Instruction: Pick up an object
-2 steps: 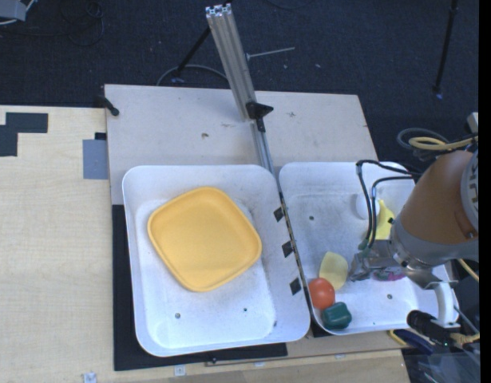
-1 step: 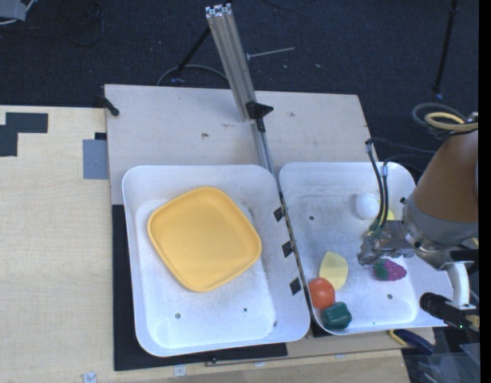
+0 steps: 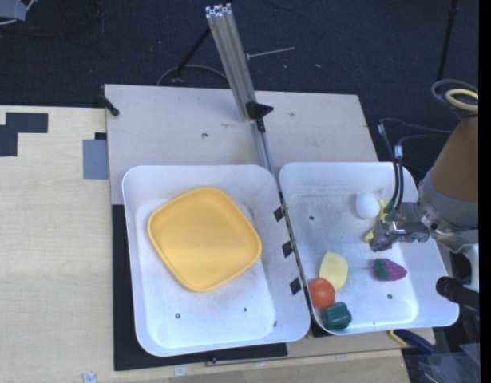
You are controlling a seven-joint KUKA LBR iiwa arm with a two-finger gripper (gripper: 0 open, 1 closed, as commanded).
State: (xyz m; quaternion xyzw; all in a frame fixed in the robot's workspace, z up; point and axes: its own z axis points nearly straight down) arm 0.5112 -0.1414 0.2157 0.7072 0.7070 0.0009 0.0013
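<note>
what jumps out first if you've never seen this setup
The big yellow plate lying flat in the left bin draws the eye first. Next comes the cluster of small things in the right bin: a white ball near the far side, a purple piece, and a pale yellow piece, red ball and dark green piece toward the near edge. The hand hangs low between the white ball and the purple piece.

The round-cornered yellow plastic plate [image 3: 203, 237] takes up most of the left white bin [image 3: 149, 325], leaving bare floor along its near edge. In the right white bin [image 3: 325, 178], the far-left floor lies open, while a white ball [image 3: 366, 205], pale yellow piece [image 3: 334, 269], purple toy [image 3: 389, 270], red ball [image 3: 322, 292] and green piece [image 3: 337, 317] crowd the near and right parts.
</note>
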